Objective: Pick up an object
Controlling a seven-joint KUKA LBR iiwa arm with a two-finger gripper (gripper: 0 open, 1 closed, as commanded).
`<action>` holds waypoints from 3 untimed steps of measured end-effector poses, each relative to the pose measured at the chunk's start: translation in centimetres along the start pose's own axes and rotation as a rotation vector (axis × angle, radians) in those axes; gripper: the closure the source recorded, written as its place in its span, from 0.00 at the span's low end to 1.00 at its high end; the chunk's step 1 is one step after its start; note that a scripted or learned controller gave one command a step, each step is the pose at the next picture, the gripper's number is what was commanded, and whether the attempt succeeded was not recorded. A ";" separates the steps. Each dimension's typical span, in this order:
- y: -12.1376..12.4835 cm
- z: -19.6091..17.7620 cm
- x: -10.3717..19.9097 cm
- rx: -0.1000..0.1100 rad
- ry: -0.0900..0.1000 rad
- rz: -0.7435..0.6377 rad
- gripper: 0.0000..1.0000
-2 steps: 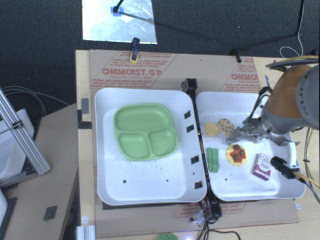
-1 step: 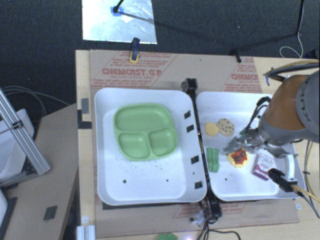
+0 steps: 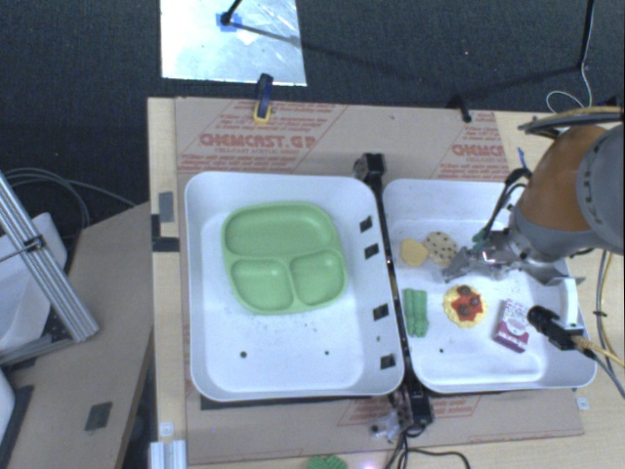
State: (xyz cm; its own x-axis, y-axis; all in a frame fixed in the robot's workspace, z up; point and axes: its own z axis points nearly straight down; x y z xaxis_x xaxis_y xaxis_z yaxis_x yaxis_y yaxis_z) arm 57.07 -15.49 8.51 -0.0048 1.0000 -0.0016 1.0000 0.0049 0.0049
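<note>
Bench: wooden board on dark carpet, carrying two white bins [image 3: 210, 291]; green tray [image 3: 283, 257] in the left one.
Claw [image 3: 476, 265]: low in the right bin, prongs blurred, grip state impossible to tell.
Nearest item: speckled cookie [image 3: 440, 247], just left of the claw, beside a yellow chip [image 3: 414, 253].
Others: small pizza [image 3: 465, 305] just below the claw, purple packet [image 3: 512, 325] further right, green bean [image 3: 415, 313] near the divider.
Handling: likely light, stiff toy food; cookie flat, best pinched across opposite edges.

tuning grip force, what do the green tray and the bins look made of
Green tray: probably moulded plastic, matte, one even colour with soft rounded compartment edges. Bins: likely thin formed white plastic, smooth with a faint sheen and rounded corners. Neither can be confirmed by look alone.
</note>
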 end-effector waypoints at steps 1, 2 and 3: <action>4.0 0.0 2.0 -0.001 0.002 -0.002 0.00; -2.6 0.1 2.5 0.010 0.003 0.005 0.00; -1.0 0.0 0.9 0.002 0.001 0.005 0.00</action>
State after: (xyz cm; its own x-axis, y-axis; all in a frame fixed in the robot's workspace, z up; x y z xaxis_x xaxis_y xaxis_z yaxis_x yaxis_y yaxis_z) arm 56.03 -14.62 8.48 -0.0003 1.0000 -0.0008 1.0000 0.0003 0.0032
